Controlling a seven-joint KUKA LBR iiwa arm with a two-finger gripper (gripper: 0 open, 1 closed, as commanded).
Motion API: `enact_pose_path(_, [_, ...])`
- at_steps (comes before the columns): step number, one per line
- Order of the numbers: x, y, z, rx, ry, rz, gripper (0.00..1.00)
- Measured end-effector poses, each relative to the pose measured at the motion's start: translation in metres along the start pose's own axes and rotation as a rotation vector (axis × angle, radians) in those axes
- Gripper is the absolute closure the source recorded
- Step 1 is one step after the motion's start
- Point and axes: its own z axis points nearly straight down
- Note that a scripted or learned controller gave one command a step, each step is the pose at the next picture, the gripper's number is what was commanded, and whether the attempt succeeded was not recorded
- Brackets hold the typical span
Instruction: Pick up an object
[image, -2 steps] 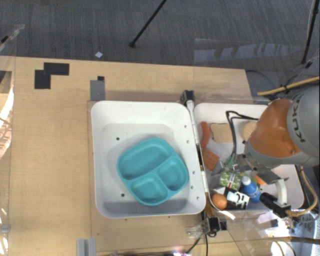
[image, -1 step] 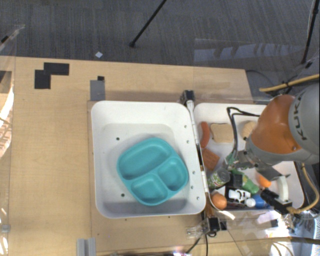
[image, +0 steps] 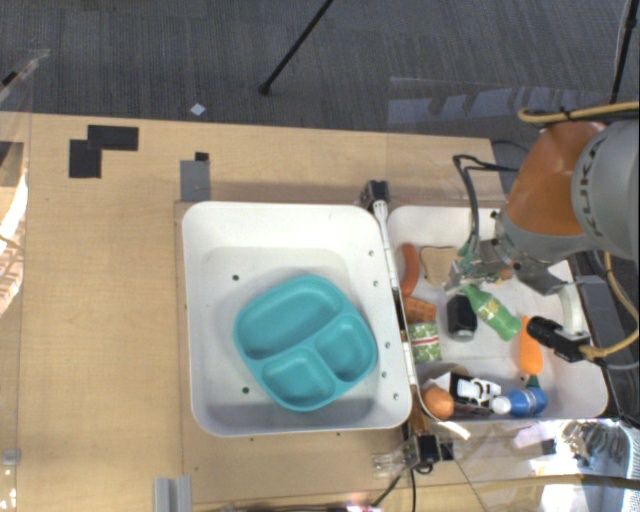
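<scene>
The grey robot arm with the orange band (image: 560, 190) reaches into the right white bin (image: 592, 400). Its gripper (image: 478, 268) hangs near the bin's back edge, just above a small black can (image: 461, 315) and a green plastic bottle (image: 495, 312).

Things could go wrong here. The toys lie packed close together, so the gripper might push one away, or grab two at once, or close on nothing. The round black can might roll off. The green bottle lies tilted and might slip out.

I cannot tell how wide the gripper is, and nothing I can see sits in it.

More things to pick lie in this bin: a long red-brown sausage (image: 409, 270) by the left edge, an orange carrot (image: 530, 355) toward the right edge, and a blue and white bottle (image: 512, 402) along the front edge. A teal plate with three parts (image: 305, 342) sits in the middle of the left white bin (image: 200, 300).
</scene>
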Motion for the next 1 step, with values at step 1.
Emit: enact_pose_path(1, [0.0235,-0.0281,-0.0838,-0.001,0.001,0.155,1.0])
